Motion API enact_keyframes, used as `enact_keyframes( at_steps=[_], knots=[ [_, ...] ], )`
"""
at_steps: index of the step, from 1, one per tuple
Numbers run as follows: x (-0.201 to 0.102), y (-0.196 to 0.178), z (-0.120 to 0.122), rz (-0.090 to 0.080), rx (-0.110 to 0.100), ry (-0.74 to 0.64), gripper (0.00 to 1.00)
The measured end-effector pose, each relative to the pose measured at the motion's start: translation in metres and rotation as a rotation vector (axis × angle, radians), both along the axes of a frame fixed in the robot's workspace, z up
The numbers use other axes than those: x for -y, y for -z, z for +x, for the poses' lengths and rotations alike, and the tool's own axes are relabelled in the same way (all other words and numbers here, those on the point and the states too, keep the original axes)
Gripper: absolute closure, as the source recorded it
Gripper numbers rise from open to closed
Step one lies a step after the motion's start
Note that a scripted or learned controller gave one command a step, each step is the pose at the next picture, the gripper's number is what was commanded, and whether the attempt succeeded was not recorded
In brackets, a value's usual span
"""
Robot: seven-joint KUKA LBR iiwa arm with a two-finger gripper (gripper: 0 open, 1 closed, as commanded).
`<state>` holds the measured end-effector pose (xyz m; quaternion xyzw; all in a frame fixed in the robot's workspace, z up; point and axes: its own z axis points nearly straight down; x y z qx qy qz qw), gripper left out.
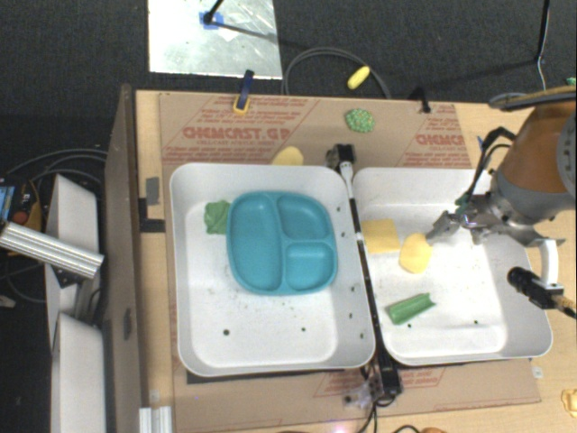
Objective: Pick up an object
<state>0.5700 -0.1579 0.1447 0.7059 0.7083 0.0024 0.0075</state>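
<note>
The right bin holds a pale yellow block, a round yellow piece just right of it, and a green oblong piece nearer the front. My gripper reaches in from the right and sits low over the right bin, just up and right of the round yellow piece. I see nothing held in it. In the left bin a teal divided plate lies flat, with a small green leafy item at its left edge.
Behind the bins on the cardboard lie a yellow piece, a green knobbly ball, a yellow capsule and a blue and yellow clamp. A black divider runs between the bins. A foil sheet lies at the back.
</note>
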Motion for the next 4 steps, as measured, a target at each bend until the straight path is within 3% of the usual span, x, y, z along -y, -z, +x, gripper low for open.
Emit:
enact_keyframes(
  at_steps=[1, 2, 3, 4],
  knots=[
    [-0.065, 0.063, 0.006, 0.008, -0.013, -0.006, 0.00],
    [-0.061, 0.047, 0.008, 0.006, -0.006, -0.003, 1.00],
    [-0.029, -0.067, -0.012, 0.003, -0.002, 0.005, 1.00],
    [-0.031, -0.060, -0.013, 0.006, -0.011, 0.001, 0.00]
  ],
)
